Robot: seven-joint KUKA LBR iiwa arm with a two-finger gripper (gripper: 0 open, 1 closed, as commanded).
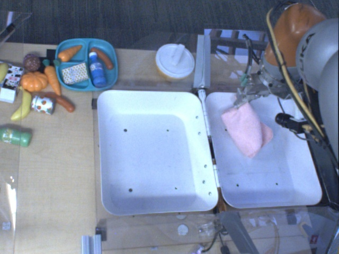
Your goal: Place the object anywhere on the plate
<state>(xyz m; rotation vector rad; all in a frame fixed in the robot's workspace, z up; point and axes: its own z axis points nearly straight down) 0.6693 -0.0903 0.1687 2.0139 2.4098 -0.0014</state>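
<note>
1. The grey arm (318, 52) with its orange band (294, 25) reaches in from the right side of the camera view, over the upper part of the right bin (286, 192).
2. The end effector (244, 98) sits near the upper left area of the right bin, with its tip at the top corner of a pink cloth (247, 129).
3. The end effector appears clenched on that corner of the pink cloth, pinching the fabric into a small peak; the fingertips themselves are small and partly blurred.
4. The rest of the pink cloth lies folded on the floor of the right bin, running diagonally from the upper left toward the middle of the bin.
5. Yellow and black cables (288, 83) hang along the arm and cross above the right bin's far right portion.
6. The left bin (153, 152) sits just beside the right bin, their inner rims touching.
7. A teal divided plate (108, 49) rests on the table (47, 184) beyond the left bin's upper left corner, well apart from the pink cloth.
8. The plate holds toy food: a carrot (70, 52), a blue bottle (97, 69), a sausage (106, 60) and a checked cracker (74, 73).
9. More toy food is scattered to the left of the plate, including a small pumpkin (33, 81), a banana (22, 106), a tin can (42, 105) and a green bottle (15, 136).
10. A round white lidded container (175, 61) stands on the table behind the gap between the two bins.
</note>
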